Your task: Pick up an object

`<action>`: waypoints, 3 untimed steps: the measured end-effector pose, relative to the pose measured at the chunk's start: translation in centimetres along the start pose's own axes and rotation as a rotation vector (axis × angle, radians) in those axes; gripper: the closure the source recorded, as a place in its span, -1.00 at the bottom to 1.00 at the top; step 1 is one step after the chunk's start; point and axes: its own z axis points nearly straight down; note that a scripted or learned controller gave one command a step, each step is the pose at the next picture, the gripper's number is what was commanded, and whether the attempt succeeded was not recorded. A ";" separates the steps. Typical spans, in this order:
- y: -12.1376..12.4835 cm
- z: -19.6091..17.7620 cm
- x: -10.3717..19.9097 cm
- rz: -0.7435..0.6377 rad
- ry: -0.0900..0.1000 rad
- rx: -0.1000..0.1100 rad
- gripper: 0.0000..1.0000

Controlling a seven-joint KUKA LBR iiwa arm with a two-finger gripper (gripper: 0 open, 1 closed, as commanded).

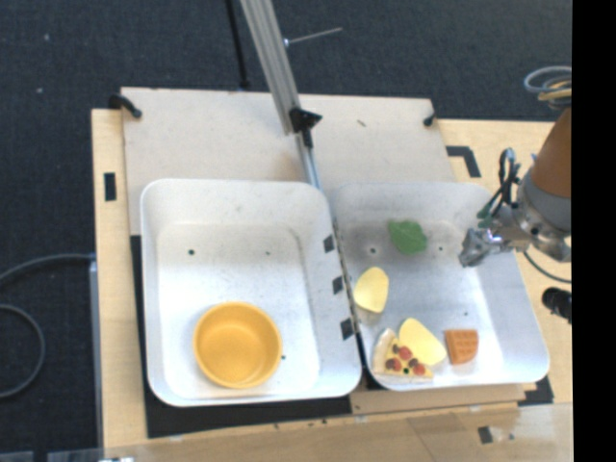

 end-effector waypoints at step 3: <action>-0.3 -0.6 14.5 -0.005 0.004 0.006 1.00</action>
